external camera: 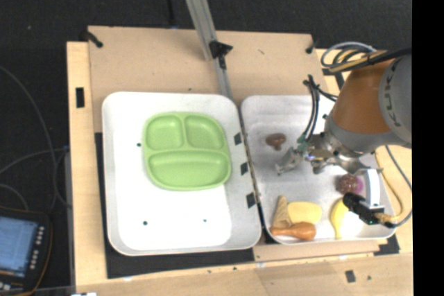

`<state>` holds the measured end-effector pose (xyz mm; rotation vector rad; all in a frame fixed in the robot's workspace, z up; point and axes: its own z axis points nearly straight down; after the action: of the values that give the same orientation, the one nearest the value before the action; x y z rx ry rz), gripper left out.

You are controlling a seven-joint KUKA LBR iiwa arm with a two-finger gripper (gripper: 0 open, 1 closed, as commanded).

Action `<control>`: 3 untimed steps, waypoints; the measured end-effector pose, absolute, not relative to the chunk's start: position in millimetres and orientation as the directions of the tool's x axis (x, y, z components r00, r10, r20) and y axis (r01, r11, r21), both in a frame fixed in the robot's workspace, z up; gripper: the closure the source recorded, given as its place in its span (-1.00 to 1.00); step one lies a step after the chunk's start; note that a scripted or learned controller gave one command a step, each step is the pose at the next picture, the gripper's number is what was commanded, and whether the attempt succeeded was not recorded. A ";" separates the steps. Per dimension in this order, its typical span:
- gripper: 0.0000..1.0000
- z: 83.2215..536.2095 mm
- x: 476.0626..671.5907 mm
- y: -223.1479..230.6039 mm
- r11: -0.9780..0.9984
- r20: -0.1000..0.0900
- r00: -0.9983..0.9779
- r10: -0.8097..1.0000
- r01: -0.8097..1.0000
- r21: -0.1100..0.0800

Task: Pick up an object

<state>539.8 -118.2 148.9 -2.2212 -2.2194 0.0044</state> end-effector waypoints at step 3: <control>1.00 174.4 544.5 -128.8 -0.001 -0.003 0.001 1.000 1.000 0.008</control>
<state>544.5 -128.8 174.4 -2.2279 -2.2259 -0.0062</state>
